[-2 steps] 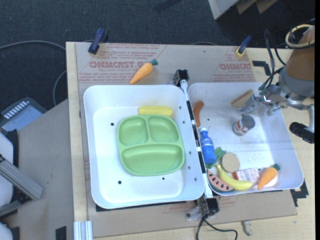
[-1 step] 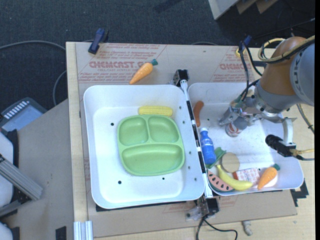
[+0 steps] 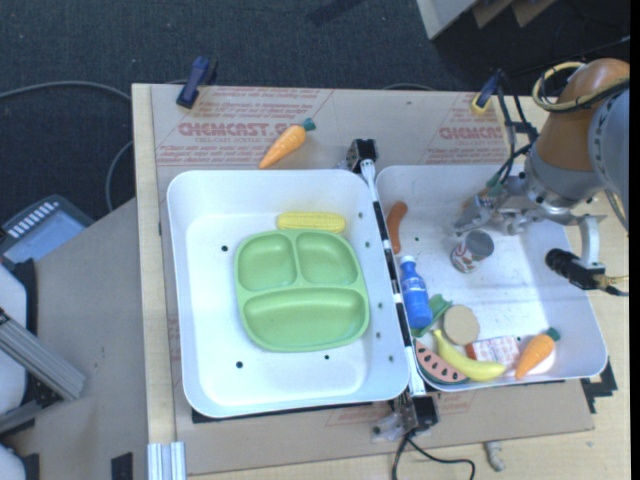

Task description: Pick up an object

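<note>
step: approach, nothing lifted | tool (image 3: 478,230) hung low in right bin (image 3: 590,313), far half, just above a small grey-red can (image 3: 466,255); grip state could not be told | next: likely settle squarely over can, close, lift

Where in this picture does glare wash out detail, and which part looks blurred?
Camera view: glare bleaches the right bin floor around the gripper; the gripper itself looks soft and blurred; the green tray in the left bin is evenly lit and sharp.
</note>
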Robot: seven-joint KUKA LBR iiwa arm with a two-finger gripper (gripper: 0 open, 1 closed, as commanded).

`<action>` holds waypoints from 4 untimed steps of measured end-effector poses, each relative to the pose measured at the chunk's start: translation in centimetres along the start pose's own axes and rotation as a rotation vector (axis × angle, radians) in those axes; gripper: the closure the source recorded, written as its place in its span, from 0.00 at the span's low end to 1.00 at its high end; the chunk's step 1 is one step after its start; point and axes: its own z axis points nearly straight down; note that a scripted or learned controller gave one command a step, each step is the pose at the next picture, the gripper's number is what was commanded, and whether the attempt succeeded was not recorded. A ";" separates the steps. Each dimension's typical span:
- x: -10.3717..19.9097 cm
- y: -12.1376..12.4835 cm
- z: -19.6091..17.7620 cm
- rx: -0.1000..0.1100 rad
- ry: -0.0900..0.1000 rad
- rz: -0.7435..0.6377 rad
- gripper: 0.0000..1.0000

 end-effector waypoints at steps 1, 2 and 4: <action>3.9 3.2 0.1 0.011 0.003 0.002 0.00; 0.8 3.1 0.3 0.020 0.011 0.001 0.00; 2.1 3.4 0.0 0.002 0.003 -0.002 0.00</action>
